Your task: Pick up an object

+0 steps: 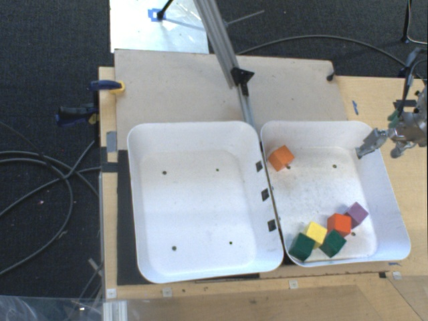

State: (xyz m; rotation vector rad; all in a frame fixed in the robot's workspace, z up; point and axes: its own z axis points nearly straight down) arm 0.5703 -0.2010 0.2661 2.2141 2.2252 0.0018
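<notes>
Several small blocks lie in the right bin [314, 129]. An orange cube [281, 157] sits alone near the bin's upper left. Clustered at the lower right are a purple cube [358, 213], a red-orange cube [340, 224], a yellow cube [316, 233], and two green cubes [302, 247] [332, 243]. My gripper [382, 147] hangs over the bin's upper right rim, far from all the blocks. Its two grey fingers are spread apart, open, with nothing between them.
The left bin [194, 129] adjoins the right one, with black clips [265, 194] along their shared wall. A grey slanted pole [221, 39] comes down from the top to the bins' junction. A blue and yellow clamp [107, 85] and cables [40, 172] are at the left.
</notes>
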